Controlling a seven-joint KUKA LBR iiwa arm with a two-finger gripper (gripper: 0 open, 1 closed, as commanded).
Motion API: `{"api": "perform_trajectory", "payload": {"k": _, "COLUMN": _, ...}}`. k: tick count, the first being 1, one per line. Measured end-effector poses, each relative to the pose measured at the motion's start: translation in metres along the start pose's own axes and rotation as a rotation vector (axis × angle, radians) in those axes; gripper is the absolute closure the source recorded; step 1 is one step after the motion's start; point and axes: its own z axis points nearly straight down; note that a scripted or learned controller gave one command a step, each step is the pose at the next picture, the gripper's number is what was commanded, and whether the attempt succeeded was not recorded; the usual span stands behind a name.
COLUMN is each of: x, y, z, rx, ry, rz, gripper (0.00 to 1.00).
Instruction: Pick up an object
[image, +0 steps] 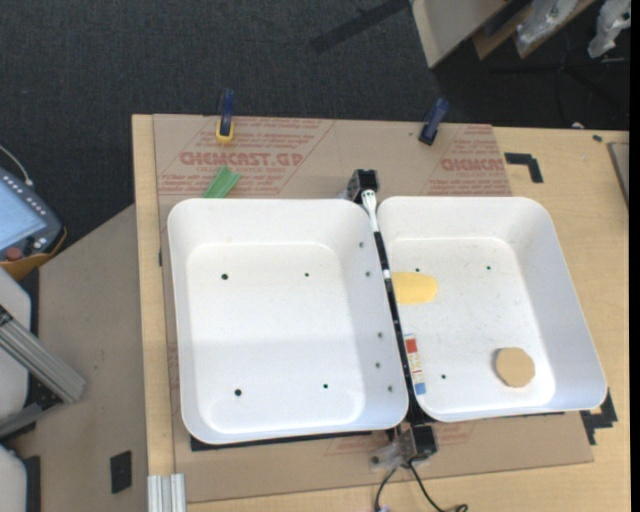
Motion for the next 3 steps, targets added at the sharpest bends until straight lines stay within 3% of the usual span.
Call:
{"api": "perform_trajectory", "payload": {"k": 1, "x": -0.004, "y": -0.002, "z": -0.011, "rx": -0.002, "ry": -0.004, "rz": 0.006, "gripper": 1.0}}
{"api": "perform_trajectory", "payload": {"k": 3, "x": -0.003, "y": -0.001, "z": -0.033, "rx": -0.012, "ry": -0.008, "rz": 0.004, "gripper": 1.0}}
